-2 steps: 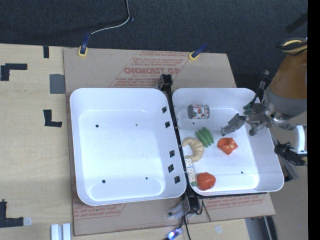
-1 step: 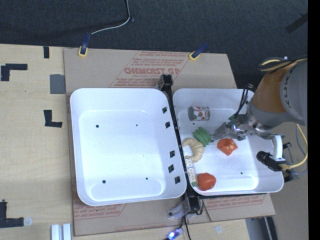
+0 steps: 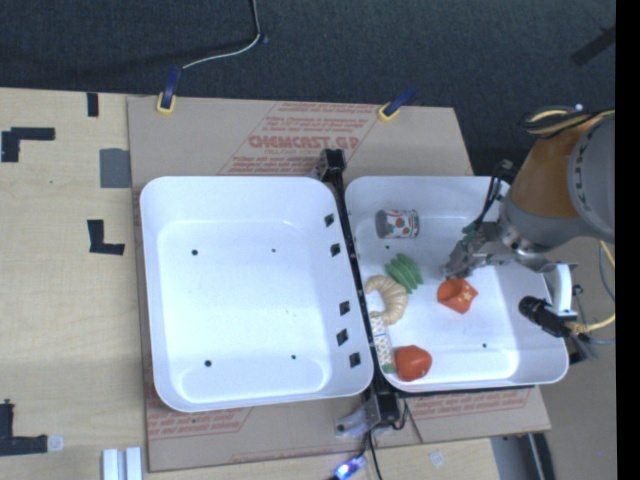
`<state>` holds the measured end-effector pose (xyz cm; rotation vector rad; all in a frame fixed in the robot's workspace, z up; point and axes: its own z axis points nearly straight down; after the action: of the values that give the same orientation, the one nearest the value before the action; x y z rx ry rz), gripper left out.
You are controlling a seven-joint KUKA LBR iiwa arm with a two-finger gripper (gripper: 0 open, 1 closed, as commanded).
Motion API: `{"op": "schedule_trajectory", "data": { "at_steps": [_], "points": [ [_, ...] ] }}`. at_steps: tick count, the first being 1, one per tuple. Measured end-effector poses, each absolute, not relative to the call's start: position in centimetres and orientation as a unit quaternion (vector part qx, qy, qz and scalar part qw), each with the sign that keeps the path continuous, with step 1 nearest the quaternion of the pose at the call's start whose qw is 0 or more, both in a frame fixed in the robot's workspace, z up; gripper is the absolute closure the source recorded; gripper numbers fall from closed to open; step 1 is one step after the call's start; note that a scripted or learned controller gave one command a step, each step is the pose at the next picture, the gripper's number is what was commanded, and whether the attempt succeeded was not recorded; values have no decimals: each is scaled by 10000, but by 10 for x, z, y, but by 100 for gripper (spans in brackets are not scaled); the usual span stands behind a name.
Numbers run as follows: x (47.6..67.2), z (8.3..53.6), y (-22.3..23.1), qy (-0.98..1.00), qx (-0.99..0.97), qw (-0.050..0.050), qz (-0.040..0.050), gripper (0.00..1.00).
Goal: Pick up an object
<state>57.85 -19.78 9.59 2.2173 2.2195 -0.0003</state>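
Bench with two white bins: gripper (image 3: 462, 259) sits low in the right bin (image 3: 500, 370), just above-left of the orange-red block (image 3: 456, 295) near mid-bin — finger spread cannot be told — so it should centre over the block before closing.

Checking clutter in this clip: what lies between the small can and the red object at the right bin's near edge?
In the camera view, the green item and the tan curved item lie between the can and the red object.
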Motion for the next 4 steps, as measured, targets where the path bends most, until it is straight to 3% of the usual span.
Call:
{"op": "schedule_trajectory", "data": {
  "at_steps": [1,2,3,4],
  "points": [
    [581,179,-123,7087,7056,-3,2,100],
    [535,283,-50,7097,7045,2,14,100],
    [516,322,39,7110,7032,-3,14,100],
    [487,427,113,7112,7030,13,38,100]
  ]
}}
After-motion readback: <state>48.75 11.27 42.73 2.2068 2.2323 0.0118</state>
